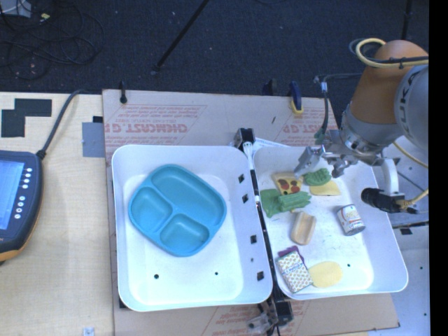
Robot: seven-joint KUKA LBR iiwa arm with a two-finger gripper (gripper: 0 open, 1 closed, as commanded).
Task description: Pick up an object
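Well, the grey two-finger gripper point(323, 162) hangs low over the far edge of the right-hand shallow white bin point(392, 271), and I would not swear to its grip: whether it is parted or pinched is hidden from up here, so I cannot tell. It sits right over a small leafy green toy point(320, 176) lying on a pale yellow flat piece point(330, 187), so close they seem to meet, but nothing is plainly clamped, and I would call the pick not yet made.

I judge that green piece is the target, since the arm, grey with its orange band point(381, 75), leans in from the bin's right side and points straight down at it.

Just beside it, toward the inner wall, a small square toy pizza slice with red spots point(288, 184) lies touching a long green toy vegetable point(285, 201). Crowded so, a neighbour could get nudged.

Nearer the middle lies a tan bread-like roll point(303, 227), and toward the right edge a small silver can on its side point(350, 219). At the near edge, a checked pink-and-white packet point(292, 269) rests beside a round yellow disc point(325, 274).

The left-hand white bin point(140, 285) carries a blue plastic divided plate point(177, 209) near its centre, well apart from the arm; it looks like somewhere for picked things to go
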